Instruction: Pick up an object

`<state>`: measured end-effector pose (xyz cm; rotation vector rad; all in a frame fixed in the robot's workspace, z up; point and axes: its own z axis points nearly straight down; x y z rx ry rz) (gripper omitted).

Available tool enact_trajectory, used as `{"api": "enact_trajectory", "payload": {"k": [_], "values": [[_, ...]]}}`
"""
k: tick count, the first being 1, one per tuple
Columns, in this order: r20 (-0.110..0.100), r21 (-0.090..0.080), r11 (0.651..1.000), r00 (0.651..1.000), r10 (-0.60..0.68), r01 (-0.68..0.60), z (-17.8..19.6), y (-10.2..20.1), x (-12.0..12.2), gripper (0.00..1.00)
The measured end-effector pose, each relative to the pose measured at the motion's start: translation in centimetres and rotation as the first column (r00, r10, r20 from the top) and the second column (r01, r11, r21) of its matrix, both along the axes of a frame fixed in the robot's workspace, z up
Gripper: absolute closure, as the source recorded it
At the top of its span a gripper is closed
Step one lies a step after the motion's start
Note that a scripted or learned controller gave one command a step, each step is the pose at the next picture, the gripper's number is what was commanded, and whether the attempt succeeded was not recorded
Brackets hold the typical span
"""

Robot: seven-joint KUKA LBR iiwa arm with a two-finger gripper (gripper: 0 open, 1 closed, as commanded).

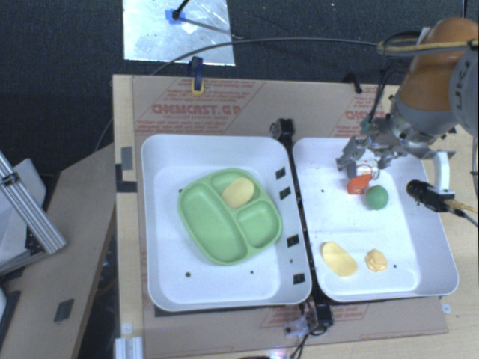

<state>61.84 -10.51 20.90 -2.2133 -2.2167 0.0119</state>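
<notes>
A: Orange object (pixel 360 185) — seen in the right bin (pixel 419 275), upper part, right under the gripper (pixel 364 169). Green ball (pixel 376 197) just beside it.

B: Gripper state?

A: Fingers are lowered around the orange object; whether it is clamped cannot be told.

B: Rest?

A: Two yellow pieces, one flat (pixel 339 259), one lumpy (pixel 376 260), near the front of the same bin. Green divided plate (pixel 217 230) in the left bin (pixel 168 275), yellow item (pixel 239 192) in its compartment.

light: even, bright; glare: foil sheet (pixel 178 19) (top); focus: slightly soft
</notes>
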Motion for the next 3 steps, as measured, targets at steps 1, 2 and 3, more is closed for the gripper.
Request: {"api": "enact_trajectory", "payload": {"k": [1, 2, 3], "values": [[0.013, -0.002, 1.0, 1.0, 0.002, -0.002, 0.7, 0.0, 0.3, 0.0], [0.009, -0.001, 1.0, 1.0, 0.0, 0.0, -4.0, -0.4, -0.6, 0.0], [0.013, -0.002, 1.0, 1.0, 0.0, 0.0, -8.5, -1.1, 0.1, 0.0]]}}
